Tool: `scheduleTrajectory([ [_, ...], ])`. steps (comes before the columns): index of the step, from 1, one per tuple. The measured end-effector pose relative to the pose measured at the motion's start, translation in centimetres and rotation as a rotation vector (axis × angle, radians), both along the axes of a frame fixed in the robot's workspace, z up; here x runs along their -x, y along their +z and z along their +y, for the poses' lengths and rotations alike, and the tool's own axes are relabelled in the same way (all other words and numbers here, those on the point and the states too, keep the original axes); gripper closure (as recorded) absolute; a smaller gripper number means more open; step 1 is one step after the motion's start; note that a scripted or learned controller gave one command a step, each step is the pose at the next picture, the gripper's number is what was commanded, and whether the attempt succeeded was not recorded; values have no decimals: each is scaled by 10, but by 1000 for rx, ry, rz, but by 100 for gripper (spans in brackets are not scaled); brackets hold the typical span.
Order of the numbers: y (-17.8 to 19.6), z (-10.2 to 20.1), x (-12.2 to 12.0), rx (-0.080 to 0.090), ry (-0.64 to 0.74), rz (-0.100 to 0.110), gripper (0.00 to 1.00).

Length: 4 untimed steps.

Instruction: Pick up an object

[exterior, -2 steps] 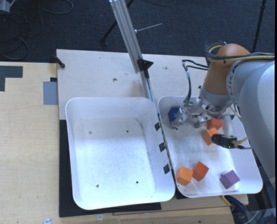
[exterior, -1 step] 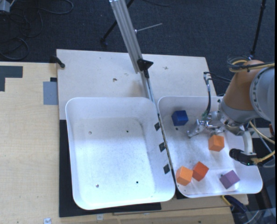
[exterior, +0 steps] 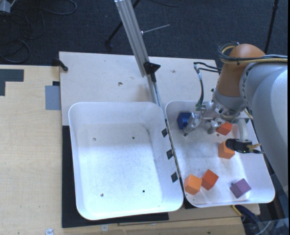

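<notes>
The claw (exterior: 193,124) is low in the right bin (exterior: 203,156), near its far left corner. Its tip is dark and small against the white floor, so I cannot tell whether it is open or closed, and nothing can be seen held in it. A blue block (exterior: 184,120) sits just beside the claw on its left, close enough that touching cannot be ruled out.

Behind the claw to the right the grey wrist rises steeply to the orange band (exterior: 236,72). From there the thick grey arm (exterior: 267,97) runs off to the right, where the edge of the view cuts it off.

Just right of the claw a red-orange block (exterior: 224,129) lies partly hidden under the wrist. An orange block (exterior: 226,152) lies a little nearer the camera than that one. Towards the near rim, well apart from the claw, a second orange block (exterior: 192,184) and a red block (exterior: 210,178) touch each other. A purple block (exterior: 240,187) is off to their right.

Across the divider to the claw's left is the left bin (exterior: 75,131). Beyond the claw a slanted aluminium rail (exterior: 134,33) stands on the bench (exterior: 100,77).
</notes>
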State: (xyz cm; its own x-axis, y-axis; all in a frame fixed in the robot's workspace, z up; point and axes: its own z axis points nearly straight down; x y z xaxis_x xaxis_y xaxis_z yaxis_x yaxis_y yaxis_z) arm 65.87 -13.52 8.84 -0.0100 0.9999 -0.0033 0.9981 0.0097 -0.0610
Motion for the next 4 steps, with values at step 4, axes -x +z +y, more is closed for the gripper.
scheduleTrajectory([
  [4, 81, -17, 55, -3, -12, -65, 0],
])
